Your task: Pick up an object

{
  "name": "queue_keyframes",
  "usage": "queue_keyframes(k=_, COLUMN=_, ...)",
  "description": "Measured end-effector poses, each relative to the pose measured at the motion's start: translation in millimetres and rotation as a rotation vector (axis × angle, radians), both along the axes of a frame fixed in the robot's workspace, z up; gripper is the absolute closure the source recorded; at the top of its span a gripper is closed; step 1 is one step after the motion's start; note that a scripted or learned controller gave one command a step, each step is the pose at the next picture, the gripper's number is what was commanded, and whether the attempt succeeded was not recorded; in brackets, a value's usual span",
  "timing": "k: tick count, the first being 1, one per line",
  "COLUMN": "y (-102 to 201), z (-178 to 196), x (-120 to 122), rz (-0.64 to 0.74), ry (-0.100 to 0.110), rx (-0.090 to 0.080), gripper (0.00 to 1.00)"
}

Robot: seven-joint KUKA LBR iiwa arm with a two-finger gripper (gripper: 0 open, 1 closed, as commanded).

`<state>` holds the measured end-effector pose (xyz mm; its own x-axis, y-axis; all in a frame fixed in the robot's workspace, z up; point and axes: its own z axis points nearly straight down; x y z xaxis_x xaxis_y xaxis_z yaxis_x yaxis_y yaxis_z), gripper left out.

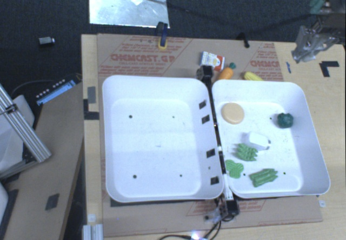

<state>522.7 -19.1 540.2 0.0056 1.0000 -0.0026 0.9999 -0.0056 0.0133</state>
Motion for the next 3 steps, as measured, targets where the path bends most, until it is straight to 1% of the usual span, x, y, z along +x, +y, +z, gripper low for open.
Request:
queue_keyframes(k=1, y=104.5, z=-109.1, x=-38.5, rz=0.02, ry=0.023, rx=0.004, gripper=1.0)
queue_keyframes(k=2, y=39.2, z=-0.7, x=-36.0, rz=0.002, ry=-0.002, rx=0.003, gripper=1.0)
queue_keyframes(k=3, y=-75.5, z=-5.9, x=20.5, rz=-0.004, ry=0.011, rx=-0.002, gripper=1.0)
